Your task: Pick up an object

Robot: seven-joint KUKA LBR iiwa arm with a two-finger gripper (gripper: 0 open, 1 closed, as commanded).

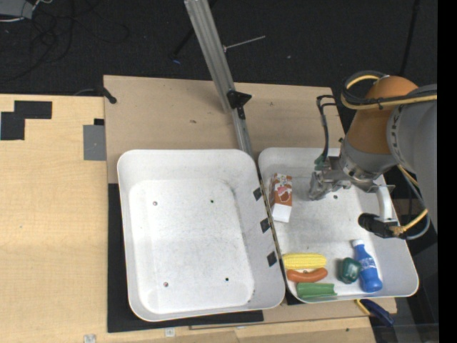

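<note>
Objects none taken yet: my gripper (323,185) hangs over the right bin (335,216), far side; can't tell its state. Nearest target: red packet (282,190) just left of me by the bin wall. I'd come down centred, clear of the wall. Corn (305,261), blue bottle (367,266) lie at near edge.
</note>
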